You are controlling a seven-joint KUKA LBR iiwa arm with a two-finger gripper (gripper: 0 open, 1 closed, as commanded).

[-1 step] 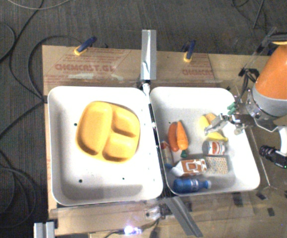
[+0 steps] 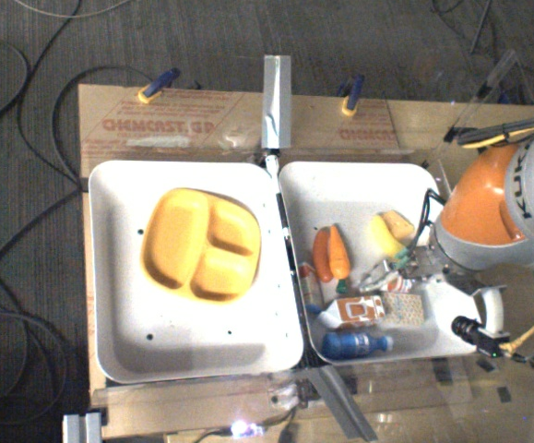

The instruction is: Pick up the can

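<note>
Here the tool hangs low in the right bin; its state cannot be told. It should centre squarely over the can before closing.

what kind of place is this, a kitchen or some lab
Most likely a robotics lab, not a kitchen: a robot arm reaches over two white bins on a clamped bench, loose cables trail over grey carpet, and the orange tray looks like a plastic toy.
</note>
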